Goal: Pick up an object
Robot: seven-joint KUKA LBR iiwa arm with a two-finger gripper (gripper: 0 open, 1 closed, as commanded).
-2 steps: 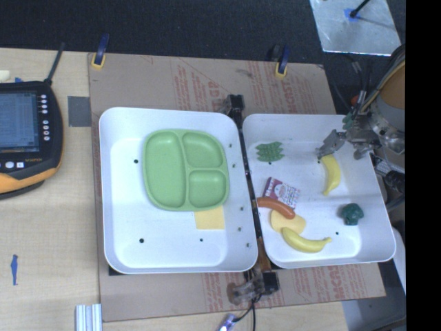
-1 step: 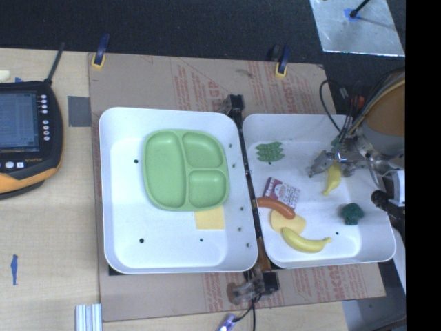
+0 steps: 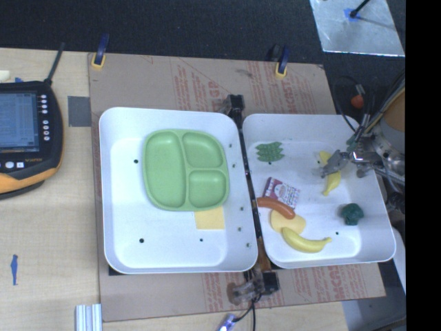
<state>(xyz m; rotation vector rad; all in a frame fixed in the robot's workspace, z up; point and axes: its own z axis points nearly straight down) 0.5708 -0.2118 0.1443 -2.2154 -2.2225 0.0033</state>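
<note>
small yellow piece (image 3: 332, 183), right bin (image 3: 372, 250)

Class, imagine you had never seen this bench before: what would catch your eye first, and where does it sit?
The green divided plate in the left bin stands out first, with a yellow square touching its near edge. Next, the right bin holds scattered toy foods: a banana, a sausage and a dark green piece. The gripper hovers over a small yellow item near the right side.
</note>
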